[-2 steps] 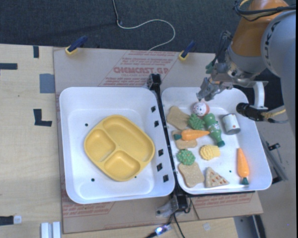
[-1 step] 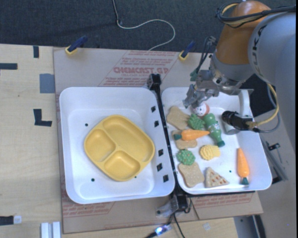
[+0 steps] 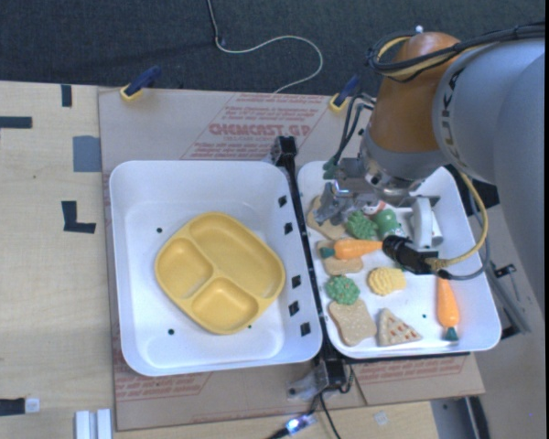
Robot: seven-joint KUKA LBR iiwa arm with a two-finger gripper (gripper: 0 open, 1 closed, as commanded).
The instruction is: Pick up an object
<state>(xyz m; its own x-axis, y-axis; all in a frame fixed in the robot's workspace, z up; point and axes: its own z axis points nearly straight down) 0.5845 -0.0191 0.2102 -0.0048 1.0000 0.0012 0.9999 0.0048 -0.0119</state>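
left bin (image 3: pixel 128 245) holds one thing, a yellow divided plate (image 3: pixel 220 271), sitting near its middle with its long axis running diagonally. right bin (image 3: pixel 471 337) is crowded with toy food: a carrot (image 3: pixel 357 249) lying crosswise, tip pointing toward the divider between the bins, and a second carrot (image 3: pixel 447 307) near the right wall, long axis running front to back, green end toward the front. just below the first carrot there's a broccoli piece (image 3: pixel 343 289), a corn piece (image 3: pixel 386 281), a bread slice (image 3: pixel 351 322) and a pizza wedge (image 3: pixel 398 328). another broccoli (image 3: pixel 360 223) sits just above that carrot. the gripper (image 3: pixel 330 205) is down over the back of the right bin, beside that broccoli; open or closed, i cannot tell.
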